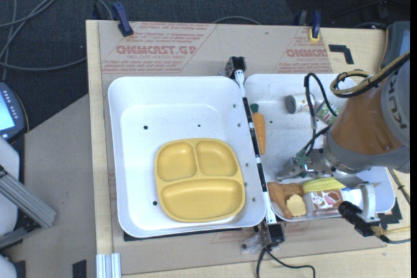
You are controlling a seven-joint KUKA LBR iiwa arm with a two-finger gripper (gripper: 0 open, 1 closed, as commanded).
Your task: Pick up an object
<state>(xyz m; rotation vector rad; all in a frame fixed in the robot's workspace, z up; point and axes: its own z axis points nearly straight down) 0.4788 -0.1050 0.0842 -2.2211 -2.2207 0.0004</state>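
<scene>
My gripper (295,170) is low in the right bin (277,91), near its front half, under the grey arm with the orange band. Just in front of it lie a brown bread-like piece (281,194), a yellow block (296,206), a corn cob (323,185) and a white and red packet (328,200). An orange carrot (260,132) lies along the bin's left wall. A small grey cylinder (296,103) rests near the back. Nothing is seen held.
The left bin (130,107) holds a yellow divided plate (199,179). A black divider runs between the two bins. The arm's body covers the right part of the right bin. Blue clamps sit at the bench's far edge.
</scene>
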